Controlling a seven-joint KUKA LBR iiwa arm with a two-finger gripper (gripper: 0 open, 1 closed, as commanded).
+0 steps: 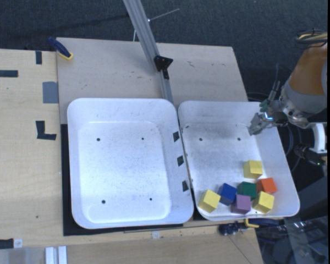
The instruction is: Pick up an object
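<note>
Several small blocks lie bunched at the near right of the right bin (209,120): a yellow block (253,168), an orange block (268,185), a green block (246,190), a blue block (227,193), a purple block (242,203), and two more yellow blocks (210,200) (264,202). My gripper (258,123) hangs over the bin's far right edge, well behind the blocks. Nothing shows between its fingers, and its state is too small to read.
The left bin (77,147) sits beside the right one. A grey metal pole (143,29) slants down to a black clamp (163,63) behind the bins. A blue and yellow tool (60,48) lies at the far left of the bench.
</note>
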